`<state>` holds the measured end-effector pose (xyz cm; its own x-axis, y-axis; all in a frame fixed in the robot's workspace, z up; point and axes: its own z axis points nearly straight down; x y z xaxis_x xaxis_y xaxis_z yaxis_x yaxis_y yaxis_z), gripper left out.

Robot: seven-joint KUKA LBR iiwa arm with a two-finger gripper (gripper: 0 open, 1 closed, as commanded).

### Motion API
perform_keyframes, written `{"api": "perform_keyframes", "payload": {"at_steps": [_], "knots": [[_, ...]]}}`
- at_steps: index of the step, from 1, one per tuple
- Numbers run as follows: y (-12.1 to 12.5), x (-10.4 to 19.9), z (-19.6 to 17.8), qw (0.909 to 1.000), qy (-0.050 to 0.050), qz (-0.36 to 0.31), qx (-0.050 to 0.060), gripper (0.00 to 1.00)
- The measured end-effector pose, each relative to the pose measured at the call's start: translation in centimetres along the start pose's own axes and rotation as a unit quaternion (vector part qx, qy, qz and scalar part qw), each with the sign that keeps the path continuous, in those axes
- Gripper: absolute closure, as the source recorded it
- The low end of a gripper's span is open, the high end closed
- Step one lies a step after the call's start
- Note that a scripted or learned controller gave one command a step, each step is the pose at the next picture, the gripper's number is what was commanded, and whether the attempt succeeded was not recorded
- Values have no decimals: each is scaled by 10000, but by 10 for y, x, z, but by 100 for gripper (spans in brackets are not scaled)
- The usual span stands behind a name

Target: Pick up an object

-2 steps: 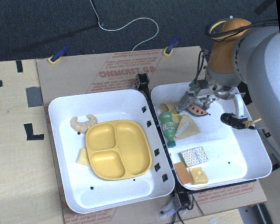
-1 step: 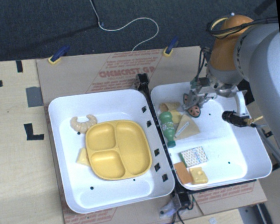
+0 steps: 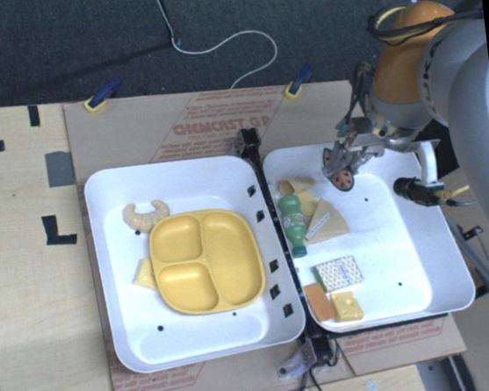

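Likely light, soft toys: block (image 3: 347,308) nearest in right bin (image 3: 417,302), green bottle (image 3: 293,221) midway, best pinched across its narrow body. Farther back, pincer (image 3: 343,175) hung low; apart or together, could not tell.

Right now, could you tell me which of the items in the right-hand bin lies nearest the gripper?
The small tan piece at the bin's upper left corner, just above the green bottle, lies nearest the gripper; the patterned packet and orange blocks sit much farther down.
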<state>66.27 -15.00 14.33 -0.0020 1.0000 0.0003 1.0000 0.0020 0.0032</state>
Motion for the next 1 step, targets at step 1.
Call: {"api": "perform_keyframes", "payload": {"at_steps": [1], "knots": [[-4,-6,-59,10000,-7,7,-6,100]]}}
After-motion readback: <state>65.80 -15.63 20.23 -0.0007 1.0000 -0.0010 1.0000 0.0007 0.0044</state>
